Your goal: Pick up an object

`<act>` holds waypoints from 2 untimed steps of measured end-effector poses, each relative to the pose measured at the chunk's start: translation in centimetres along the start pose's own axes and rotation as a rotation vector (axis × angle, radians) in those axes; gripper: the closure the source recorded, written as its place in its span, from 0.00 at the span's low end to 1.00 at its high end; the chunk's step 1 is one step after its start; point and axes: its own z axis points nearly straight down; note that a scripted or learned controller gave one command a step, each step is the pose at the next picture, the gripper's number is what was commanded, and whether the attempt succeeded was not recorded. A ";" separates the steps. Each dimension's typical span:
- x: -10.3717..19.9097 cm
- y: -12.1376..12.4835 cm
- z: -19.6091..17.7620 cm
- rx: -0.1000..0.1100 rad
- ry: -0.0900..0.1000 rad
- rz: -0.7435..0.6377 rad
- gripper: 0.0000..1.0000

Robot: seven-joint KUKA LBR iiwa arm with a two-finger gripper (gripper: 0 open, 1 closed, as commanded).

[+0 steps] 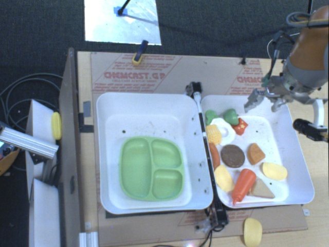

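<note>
A: Camera view: right bin (300, 163) crowded, toy foods touching. Gripper (264, 101) hovers spread, holding nothing, above its far edge.
B: Risk: fingers could straddle two pieces, nudging the carrot (242, 185) or brown disc (233, 156) aside.

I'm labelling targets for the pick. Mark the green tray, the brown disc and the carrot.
green tray (134, 158): camera view, on its large left compartment.
brown disc (233, 156): camera view, at the middle of its top face.
carrot (243, 184): camera view, mid-body.
</note>
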 end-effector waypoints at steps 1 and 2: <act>-1.1 3.2 7.5 -0.002 -0.002 -0.002 0.00; -0.2 2.7 14.9 0.002 0.000 -0.003 0.00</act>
